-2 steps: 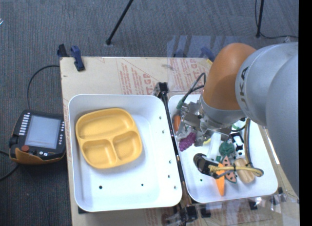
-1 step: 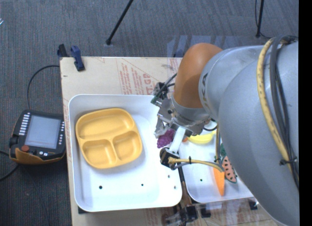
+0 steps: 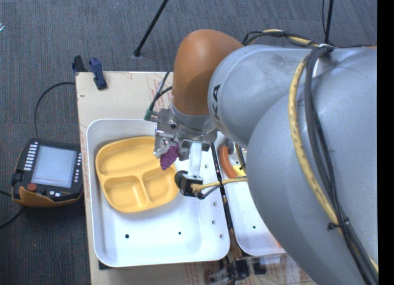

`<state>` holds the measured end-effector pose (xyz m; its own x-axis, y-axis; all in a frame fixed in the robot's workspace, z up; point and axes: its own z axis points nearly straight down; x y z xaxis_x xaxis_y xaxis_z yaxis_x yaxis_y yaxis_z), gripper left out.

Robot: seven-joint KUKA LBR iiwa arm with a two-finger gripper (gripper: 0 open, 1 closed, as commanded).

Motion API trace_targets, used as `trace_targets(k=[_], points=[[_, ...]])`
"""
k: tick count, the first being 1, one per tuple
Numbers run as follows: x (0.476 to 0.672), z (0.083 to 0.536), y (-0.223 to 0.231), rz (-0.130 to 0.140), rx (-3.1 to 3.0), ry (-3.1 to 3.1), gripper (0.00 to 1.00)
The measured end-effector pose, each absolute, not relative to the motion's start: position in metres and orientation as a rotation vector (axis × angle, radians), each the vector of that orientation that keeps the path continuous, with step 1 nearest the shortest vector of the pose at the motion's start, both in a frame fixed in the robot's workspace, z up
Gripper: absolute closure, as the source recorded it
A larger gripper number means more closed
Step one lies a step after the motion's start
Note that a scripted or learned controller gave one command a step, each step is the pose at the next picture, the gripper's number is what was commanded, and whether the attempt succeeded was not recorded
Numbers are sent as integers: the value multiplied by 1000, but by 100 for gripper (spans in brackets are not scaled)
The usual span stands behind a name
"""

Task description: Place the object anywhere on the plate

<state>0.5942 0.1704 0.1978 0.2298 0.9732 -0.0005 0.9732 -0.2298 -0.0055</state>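
A yellow plate (image 3: pixel 129 176) with three compartments lies in the left white bin (image 3: pixel 154 240), toward its upper left. My gripper (image 3: pixel 169 153) hangs over the plate's right rim, and a small purple object (image 3: pixel 168 156) shows between its fingers. The purple object sits just above the plate's right edge, by the rim of the large upper compartment. The arm's orange band (image 3: pixel 200 71) and grey body cover the bin's upper right corner.
The right white bin (image 3: pixel 258 240) is largely hidden under the arm; an orange object (image 3: pixel 226 162) peeks out at its left edge. A teach pendant (image 3: pixel 49 173) lies on the floor to the left. A blue clamp (image 3: pixel 96 73) sits on the bench's far left corner.
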Motion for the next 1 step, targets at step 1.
trace_targets(k=[1], points=[[594, 198, 171, 9, -2460, -1949, 0]])
